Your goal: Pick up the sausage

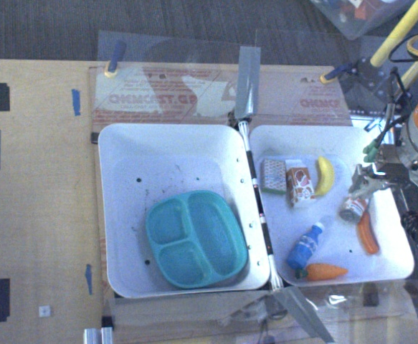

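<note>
Metal and cable crowd the right edge of the right-hand bin (402,260), where the gripper (364,185) hangs low over the bin floor. Whether it is clenched or released cannot be told from this angle, and nothing can be seen caught in it. Just beneath it lies a small tin can (353,208), silvery with a reddish label, tipped on its side, so close to the gripper's tip that contact cannot be ruled in or out.

Right beside the can, toward the bin's right wall, lies the sausage (367,233): a slim orange-red cylinder with rounded ends and a smooth skin, flat on the white floor and running roughly front to back. Its upper end sits near the can.

Elsewhere in this bin are a curved yellow banana (325,175), a small carton with a red and white print (299,184) leaning against a grey-green ribbed packet (273,175), a blue plastic bottle with a white cap (305,246) lying on its side, and a tapered orange carrot (325,270) along the front wall.

The left-hand bin (115,192) holds a teal plastic tray with three compartments (196,238), glossy and round-cornered. Both bins are shallow, white and matte, set on a pale wooden worktop (36,213).
</note>
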### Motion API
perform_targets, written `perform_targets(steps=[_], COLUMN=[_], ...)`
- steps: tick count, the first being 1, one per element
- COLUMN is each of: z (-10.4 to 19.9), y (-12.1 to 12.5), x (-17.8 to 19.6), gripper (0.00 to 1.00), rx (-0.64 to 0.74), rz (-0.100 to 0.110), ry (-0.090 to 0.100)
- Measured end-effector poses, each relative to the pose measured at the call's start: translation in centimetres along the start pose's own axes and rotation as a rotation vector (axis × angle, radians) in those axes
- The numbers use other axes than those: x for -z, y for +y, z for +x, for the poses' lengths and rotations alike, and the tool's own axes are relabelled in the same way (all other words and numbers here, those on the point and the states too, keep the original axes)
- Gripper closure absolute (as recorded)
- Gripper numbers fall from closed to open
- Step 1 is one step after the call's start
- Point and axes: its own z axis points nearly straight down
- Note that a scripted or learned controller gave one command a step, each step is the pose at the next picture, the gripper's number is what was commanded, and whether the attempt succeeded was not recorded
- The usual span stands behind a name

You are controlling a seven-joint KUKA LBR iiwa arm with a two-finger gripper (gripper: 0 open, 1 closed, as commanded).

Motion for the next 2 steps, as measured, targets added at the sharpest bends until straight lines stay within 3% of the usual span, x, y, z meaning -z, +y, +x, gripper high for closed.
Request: perform_targets(steps=[1, 2], z=[-2.1, 1.9], y=[0.1, 0.6], x=[4.2, 1.3], gripper=[1.00, 1.00], rx=[-0.128, 0.045], rz=[-0.004, -0.001], ry=[-0.002, 0.000])
